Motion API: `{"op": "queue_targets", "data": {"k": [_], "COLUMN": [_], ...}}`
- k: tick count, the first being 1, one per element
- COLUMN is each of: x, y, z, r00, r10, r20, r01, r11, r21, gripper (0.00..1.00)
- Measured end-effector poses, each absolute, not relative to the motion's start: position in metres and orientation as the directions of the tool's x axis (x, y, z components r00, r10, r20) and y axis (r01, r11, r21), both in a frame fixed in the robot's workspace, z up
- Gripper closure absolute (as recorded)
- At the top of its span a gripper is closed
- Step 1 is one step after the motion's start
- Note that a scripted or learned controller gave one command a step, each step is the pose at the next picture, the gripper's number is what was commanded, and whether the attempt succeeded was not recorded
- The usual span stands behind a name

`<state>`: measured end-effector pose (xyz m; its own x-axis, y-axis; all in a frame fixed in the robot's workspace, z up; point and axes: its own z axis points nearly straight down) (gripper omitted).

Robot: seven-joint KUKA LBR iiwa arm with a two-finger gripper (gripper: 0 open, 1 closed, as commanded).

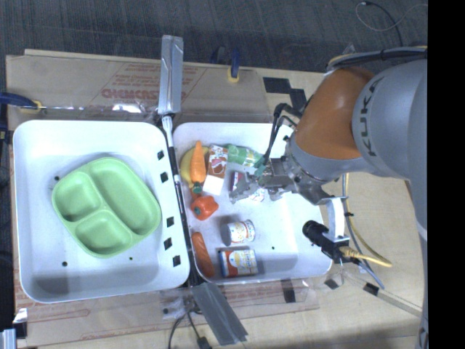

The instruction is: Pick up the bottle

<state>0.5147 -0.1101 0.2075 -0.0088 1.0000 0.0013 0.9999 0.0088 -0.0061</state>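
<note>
Right now you are watching the gripper (245, 183) reaching for the bottle (234, 157), which is lying just beside the banana (197, 164); I cannot tell its grip state, so next you are needing a confirmed close and lift.

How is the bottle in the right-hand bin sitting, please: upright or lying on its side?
Lying on its side. The bottle stretches lengthwise across the floor of the right bin, beside the banana.

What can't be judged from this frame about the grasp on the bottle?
- Camera view: the gripper is a blurred grey mass; its state is unreadable.
- The green bottle is partly covered by the arm's wrist; contact is unclear.
- Can labels are too small to read.
</note>
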Motion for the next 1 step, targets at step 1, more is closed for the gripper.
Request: {"op": "queue_targets", "data": {"k": [1], "x": [0.5148], "y": [-0.1101], "z": [0.2075], "r00": [-0.009], "r10": [1.000], "r20": [0.001], "r01": [1.000], "r11": [0.009], "r21": [-0.006], "gripper": [0.00]}}
